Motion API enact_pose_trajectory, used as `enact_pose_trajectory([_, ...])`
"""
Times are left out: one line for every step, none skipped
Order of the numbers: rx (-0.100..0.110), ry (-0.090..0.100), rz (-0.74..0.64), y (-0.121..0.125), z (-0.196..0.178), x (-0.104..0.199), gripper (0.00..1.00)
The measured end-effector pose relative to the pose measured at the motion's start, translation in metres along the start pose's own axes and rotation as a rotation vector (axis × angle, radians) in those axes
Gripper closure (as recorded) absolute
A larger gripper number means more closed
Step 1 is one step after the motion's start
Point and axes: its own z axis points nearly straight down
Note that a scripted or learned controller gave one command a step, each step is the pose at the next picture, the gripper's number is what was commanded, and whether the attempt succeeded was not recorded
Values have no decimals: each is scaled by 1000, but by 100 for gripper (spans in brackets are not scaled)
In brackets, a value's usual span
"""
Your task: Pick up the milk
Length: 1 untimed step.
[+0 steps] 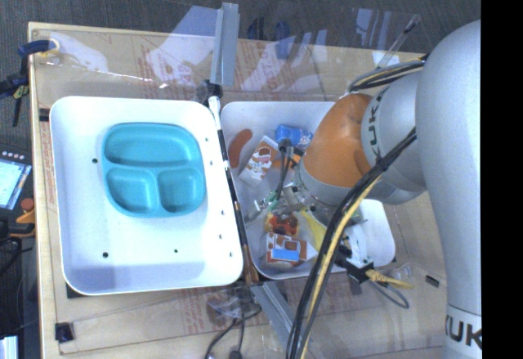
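- Over the middle of the right bin (245,116), the gripper (276,200) is lowered among the packed items, its dark metal tip seen at about the bin's centre; whether the jaws are wide or narrow cannot be told, since the wrist and cables cover them.
- Nothing is seen clamped at the tip.
- Just up and left of the tip, a small white carton with brown and red print, taken to be the milk (260,161), is lying tilted on the bin floor, near the gripper; contact between the two cannot be judged.
- Beside the carton, towards the bin's left wall, a reddish-brown oval item (239,148) is resting.
- Behind the carton, a blue packet (292,136) is lying close to the orange band (347,141) of the arm.
- Below the tip, a small box with a blue and orange label (285,250) is lying near the bin's front edge, with red and yellow items (283,223) just above it.
- Much of the right bin's right half is covered by the grey arm (445,112), from which black and yellow cables (335,243) are hanging across the bin.
- To the left, the left bin (73,251) is set touching the right one, and a turquoise three-compartment tray (154,167) is lying flat in it.
- Both bins are borne by a pale wooden bench (122,59).
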Motion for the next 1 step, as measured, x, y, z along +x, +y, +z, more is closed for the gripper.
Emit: enact_pose_trajectory([2, 4, 15, 109, 1, -70, 0])
